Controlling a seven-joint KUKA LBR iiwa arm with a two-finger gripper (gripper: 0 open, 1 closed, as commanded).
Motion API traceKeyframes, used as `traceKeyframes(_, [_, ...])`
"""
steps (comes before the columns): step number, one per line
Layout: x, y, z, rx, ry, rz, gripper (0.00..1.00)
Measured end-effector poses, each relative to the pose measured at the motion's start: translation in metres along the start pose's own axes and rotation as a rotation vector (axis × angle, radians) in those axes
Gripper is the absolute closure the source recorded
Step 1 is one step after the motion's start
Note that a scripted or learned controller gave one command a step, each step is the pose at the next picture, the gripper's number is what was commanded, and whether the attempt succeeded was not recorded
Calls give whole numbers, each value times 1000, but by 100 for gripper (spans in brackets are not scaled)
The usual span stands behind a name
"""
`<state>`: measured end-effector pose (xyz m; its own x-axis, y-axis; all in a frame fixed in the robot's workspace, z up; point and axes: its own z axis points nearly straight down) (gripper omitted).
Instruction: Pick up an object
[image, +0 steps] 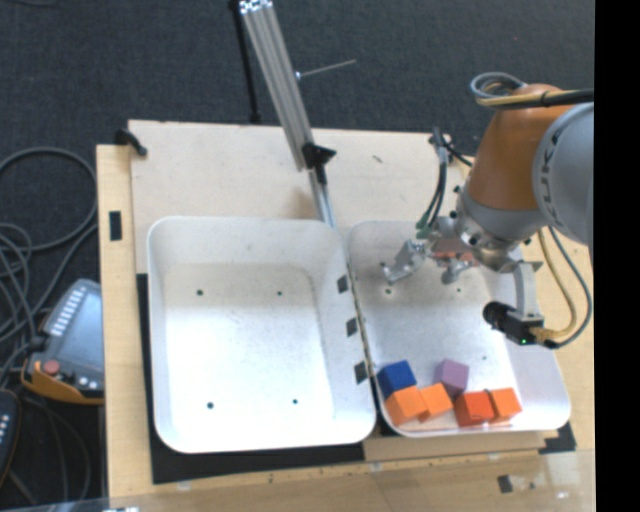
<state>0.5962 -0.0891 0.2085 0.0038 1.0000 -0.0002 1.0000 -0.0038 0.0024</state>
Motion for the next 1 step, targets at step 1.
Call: traceKeyframes(1, [-44,-72,34,8,-2,2,0])
